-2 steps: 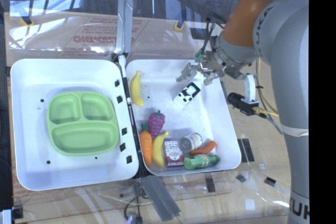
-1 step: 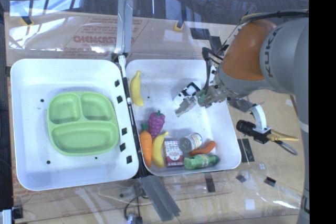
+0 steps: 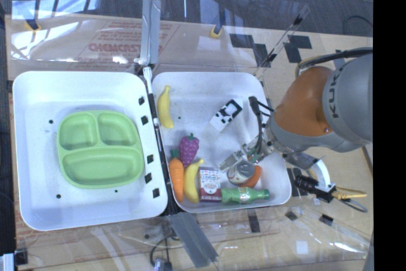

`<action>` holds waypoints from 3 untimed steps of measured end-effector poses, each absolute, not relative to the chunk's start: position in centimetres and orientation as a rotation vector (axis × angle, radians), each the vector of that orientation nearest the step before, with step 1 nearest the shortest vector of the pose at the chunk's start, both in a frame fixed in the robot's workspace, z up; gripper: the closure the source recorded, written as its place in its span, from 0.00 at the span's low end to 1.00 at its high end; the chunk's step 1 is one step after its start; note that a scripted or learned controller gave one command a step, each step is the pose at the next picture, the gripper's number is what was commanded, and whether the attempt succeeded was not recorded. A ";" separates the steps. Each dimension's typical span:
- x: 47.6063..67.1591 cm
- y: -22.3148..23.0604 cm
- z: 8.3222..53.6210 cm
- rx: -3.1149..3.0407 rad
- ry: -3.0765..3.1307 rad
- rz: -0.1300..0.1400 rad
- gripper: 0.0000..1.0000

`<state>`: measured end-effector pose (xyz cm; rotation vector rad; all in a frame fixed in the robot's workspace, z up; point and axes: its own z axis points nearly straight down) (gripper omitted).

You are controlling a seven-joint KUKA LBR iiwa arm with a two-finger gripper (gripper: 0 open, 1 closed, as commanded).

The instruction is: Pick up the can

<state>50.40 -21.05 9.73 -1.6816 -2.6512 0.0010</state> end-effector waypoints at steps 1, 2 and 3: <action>49.2 -19.4 9.0 -1.970 -2.443 0.002 0.00; 47.8 -20.7 9.0 -2.006 -2.406 -0.003 0.00; 47.8 -20.8 9.9 -2.002 -2.411 0.002 1.00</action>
